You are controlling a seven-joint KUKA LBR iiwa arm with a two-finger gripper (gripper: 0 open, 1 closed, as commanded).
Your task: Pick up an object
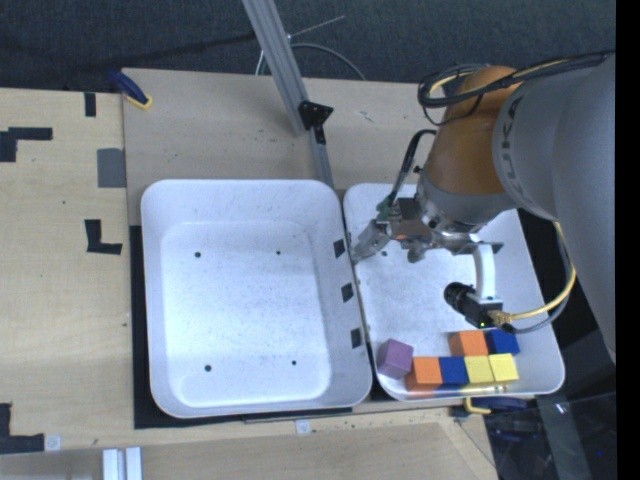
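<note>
Blocks (pixel 462 360) (long axis left-right) along right bin (pixel 400 288) near wall.

The grey arm (pixel 560 138) reaches in from the right, its orange band (pixel 468 158) just above the wrist. The wrist bends downward, and the claw (pixel 388 236) hangs low, pointing down and leftward from it.

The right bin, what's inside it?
Along the right bin's near edge lie small blocks: a purple one, two orange, two blue and two yellow. The arm covers the bin's far part, so anything beneath it is hidden.
</note>
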